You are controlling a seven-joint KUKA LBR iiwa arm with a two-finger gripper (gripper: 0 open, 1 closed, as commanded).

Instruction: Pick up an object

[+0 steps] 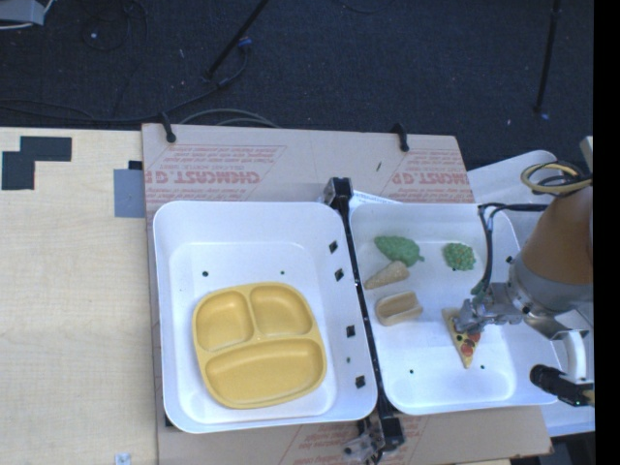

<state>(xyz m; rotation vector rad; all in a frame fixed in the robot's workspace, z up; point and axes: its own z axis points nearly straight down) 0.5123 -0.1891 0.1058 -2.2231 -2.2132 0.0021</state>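
The right bin point(431, 386) holds several toy foods: a green leafy piece point(398, 249), a green broccoli piece point(459, 256), a tan wedge point(387, 274), a tan bun-shaped piece point(398, 307) and a pizza slice point(465, 342). My gripper point(472, 319) hangs low over the bin's right side, its tips right at the top end of the pizza slice. Whether the tips touch the slice is unclear. The arm's orange band point(567, 240) sits above it at the right.
The left bin point(184, 250) holds a yellow divided tray point(258, 342). A black divider point(351, 298) runs between the bins. Cardboard lies under both bins, and cables loop at the far right.
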